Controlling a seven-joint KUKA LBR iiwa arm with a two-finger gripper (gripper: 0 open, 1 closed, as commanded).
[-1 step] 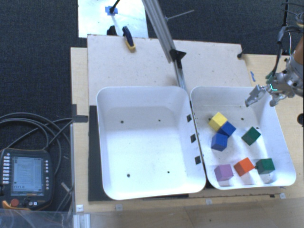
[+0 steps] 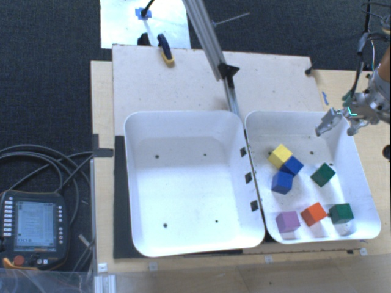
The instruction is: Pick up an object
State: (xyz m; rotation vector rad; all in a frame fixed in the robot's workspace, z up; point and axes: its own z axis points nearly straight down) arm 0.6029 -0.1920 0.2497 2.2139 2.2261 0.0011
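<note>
The right bin (image 2: 360,182) holds several small cubes. A yellow cube (image 2: 280,155) touches a blue cube (image 2: 294,165), and a second blue cube (image 2: 281,182) sits just below them. One green cube (image 2: 322,174) lies further right, another green cube (image 2: 341,213) near the front right corner. An orange cube (image 2: 314,214) and a purple cube (image 2: 288,221) rest along the front wall. My gripper (image 2: 339,126) hovers above the bin's back right corner, open, with nothing between its fingers. It is well apart from every cube.
The left bin (image 2: 183,118) stands beside the right one, sharing a divider. A slanted metal pole (image 2: 204,32) crosses above the bench toward the bins' junction. A teach pendant (image 2: 33,227) with cables lies at the lower left. A small blue and yellow tool (image 2: 165,49) lies at the back.
</note>
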